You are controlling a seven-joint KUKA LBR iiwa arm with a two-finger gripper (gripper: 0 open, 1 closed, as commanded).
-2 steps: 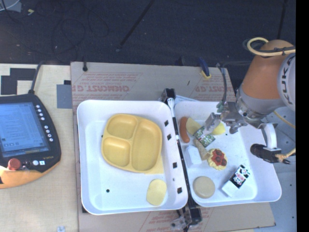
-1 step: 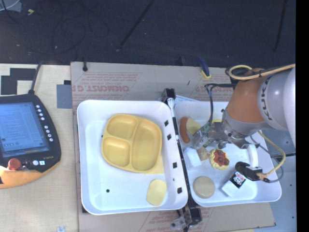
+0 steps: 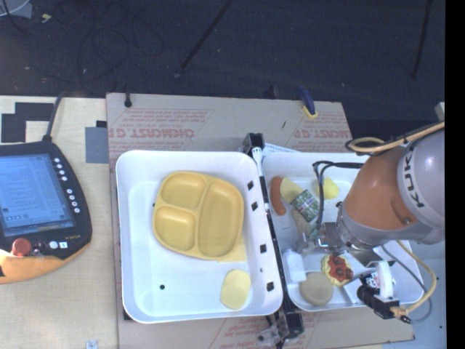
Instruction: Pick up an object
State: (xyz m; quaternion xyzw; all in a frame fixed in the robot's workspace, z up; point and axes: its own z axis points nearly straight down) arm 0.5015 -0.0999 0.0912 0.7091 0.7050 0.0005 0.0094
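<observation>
My gripper hangs low over the middle of the right bin, under the orange band of the arm. Right beside it lie a green-patterned packet on its upper left and a small red-and-yellow pizza-like piece just below. A tan round disc rests at the bin's front edge. A red sausage shape and two yellow pieces lie toward the back. The arm hides the bin's right half.
The left bin holds a yellow divided plate and a pale yellow disc. A control pendant with a screen sits at far left. Cables and a black-and-white part trail by the right bin's front corner.
</observation>
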